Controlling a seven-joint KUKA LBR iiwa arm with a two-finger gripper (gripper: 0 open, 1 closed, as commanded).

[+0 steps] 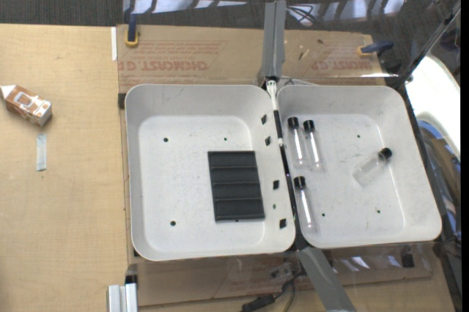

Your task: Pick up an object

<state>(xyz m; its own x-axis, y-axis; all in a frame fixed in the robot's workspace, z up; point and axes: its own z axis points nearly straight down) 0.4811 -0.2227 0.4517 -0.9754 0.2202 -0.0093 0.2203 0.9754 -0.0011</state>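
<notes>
Looking down on 2 white bins side by side on the counter point(58, 230). Jaws: cannot tell whether released or clenched, so no position for the objects relative to them.

Left bin point(146, 107):
- 1 black ribbed block point(236, 185), flat on the floor, right of centre, toward the near wall, long side running front to back.
- Touching nothing else.

Right bin point(399, 99):
- 4 clear vials with black caps.
- Vial 1 point(295, 140) and vial 2 point(311, 144) lie side by side, near parallel, caps toward the far wall, close to the bin's left wall.
- Vial 3 point(303, 204) lies just below that pair, same heading, along the left wall, cap at its far end.
- Vial 4 point(372, 165) lies apart from the other 3, right of centre, tilted diagonally, cap at the upper-right end.

Around the bins:
- Cardboard sheet point(190, 58) under and behind both bins, red print reading mirrored.
- Grey bar point(274, 32) runs from the far edge down to the seam between the bins.
- Yellow clamp point(132, 36) at the sheet's far-left corner, blue clamp point(374, 48) at far right.
- Small brown-and-white carton point(28, 105) on the bare counter, well left of the bins.
- Small pale strip point(41, 154) just below the carton.
</notes>
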